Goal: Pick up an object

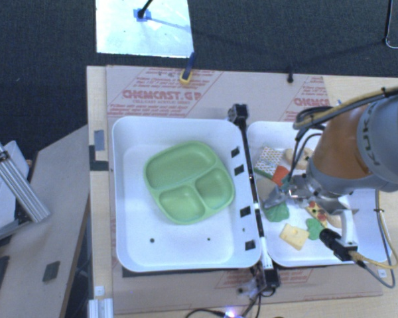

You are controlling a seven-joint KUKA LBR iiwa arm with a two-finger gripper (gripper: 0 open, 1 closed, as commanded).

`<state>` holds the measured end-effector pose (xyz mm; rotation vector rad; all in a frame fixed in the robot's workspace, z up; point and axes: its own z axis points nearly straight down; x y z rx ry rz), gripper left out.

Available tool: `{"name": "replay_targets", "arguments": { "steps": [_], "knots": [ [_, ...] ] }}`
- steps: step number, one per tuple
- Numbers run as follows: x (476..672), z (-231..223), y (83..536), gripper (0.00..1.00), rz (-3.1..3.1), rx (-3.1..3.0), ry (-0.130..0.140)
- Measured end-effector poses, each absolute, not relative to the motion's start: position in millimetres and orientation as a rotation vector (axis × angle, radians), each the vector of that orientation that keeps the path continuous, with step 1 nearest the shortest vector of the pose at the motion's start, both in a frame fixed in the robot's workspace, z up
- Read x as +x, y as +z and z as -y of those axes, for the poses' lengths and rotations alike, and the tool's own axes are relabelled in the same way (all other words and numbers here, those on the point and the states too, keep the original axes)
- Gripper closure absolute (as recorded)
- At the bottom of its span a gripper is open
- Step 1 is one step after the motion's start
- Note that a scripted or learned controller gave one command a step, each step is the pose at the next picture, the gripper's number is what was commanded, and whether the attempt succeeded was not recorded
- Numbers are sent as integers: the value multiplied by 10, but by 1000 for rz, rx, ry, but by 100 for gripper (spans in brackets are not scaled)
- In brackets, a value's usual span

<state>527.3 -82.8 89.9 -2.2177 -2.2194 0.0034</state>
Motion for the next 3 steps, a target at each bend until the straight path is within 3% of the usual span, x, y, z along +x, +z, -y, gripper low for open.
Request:
{"name": "replay_targets", "arguments": {
  "steps": [1,3],
  "knots": [
    [5291,833,1030,100,2223,-2223,-3],
    [5393,771,2005,100,2232,-2219,-7]
  ]
}}
